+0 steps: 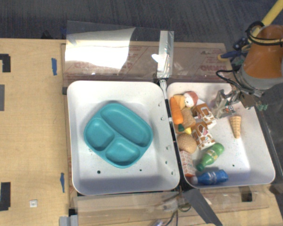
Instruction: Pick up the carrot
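My end effector (226, 102) hovered right of the carrot (176, 109) (grip width I couldn't tell). Crowding toys beside the carrot could have spoiled my grasp.

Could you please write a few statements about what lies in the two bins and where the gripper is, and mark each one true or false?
1. The teal divided plate lies in the left bin. True.
2. The carrot lies in the left bin. False: it lies in the right bin, near its left wall.
3. The gripper holds the carrot. False: it hangs over the right bin, apart from the carrot.
4. An ice cream cone lies in the right bin, apart from the pile of toys. True.
5. The blue bottle lies near the right bin's front edge. True.
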Available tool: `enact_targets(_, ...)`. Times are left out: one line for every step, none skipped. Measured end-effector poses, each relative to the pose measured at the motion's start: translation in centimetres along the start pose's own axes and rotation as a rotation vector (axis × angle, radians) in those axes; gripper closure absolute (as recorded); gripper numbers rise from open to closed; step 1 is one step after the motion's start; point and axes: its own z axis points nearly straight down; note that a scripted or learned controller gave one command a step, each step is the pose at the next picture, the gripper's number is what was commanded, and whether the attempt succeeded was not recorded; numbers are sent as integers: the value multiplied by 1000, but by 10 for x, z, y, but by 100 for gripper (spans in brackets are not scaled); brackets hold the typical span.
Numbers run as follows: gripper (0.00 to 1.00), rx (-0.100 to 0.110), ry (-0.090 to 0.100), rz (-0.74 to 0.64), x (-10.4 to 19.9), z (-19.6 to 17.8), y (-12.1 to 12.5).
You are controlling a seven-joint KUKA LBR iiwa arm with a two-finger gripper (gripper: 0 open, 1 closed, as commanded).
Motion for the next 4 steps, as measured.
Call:
enact_targets(100,-5,14,359,26,-39,15)
enact_targets(100,-2,18,683,36,-54,17)
enact_targets(100,1,21,1042,83,-60,24)
enact_targets(100,-3,23,701,159,-19,31)
